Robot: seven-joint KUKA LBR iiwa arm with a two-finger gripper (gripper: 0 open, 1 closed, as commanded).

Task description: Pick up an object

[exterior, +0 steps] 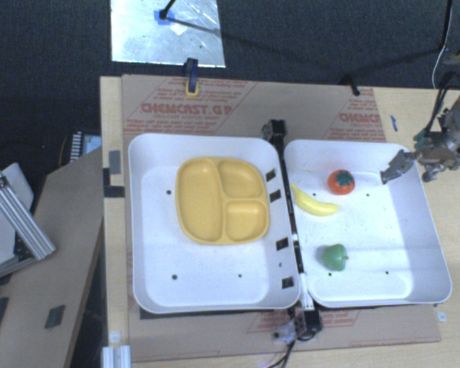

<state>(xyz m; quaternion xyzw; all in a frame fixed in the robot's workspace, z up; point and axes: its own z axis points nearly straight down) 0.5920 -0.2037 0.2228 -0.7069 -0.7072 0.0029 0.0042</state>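
The camera view looks down on two shallow white bins set side by side on the bench, the left bin [149,278] and the right bin [425,240], joined along a dark central seam with black clips.

By count: one yellow tray [221,200], three toy foods, one gripper [409,167].

The yellow tray lies alone in the left bin, near its middle and slightly toward the far wall; it has three compartments, one long one on its left side and two smaller ones on its right, all with rounded corners and a smooth matte plastic look.

The right bin holds the three foods in its left half. A red tomato [340,181] with a green top sits toward the far wall. A curved yellow banana [314,202] lies just beside it, nearer the seam. A green pepper [334,257] sits apart from both, toward the near wall. The right half of this bin is bare white floor with small dark dots.

The gripper hangs at the right bin's far right corner, over the rim, well apart from the tomato. Its grey fingers point toward the bin's inside with nothing between them; how widely they are parted I cannot tell.

The bins rest on a pale board printed with red lettering.
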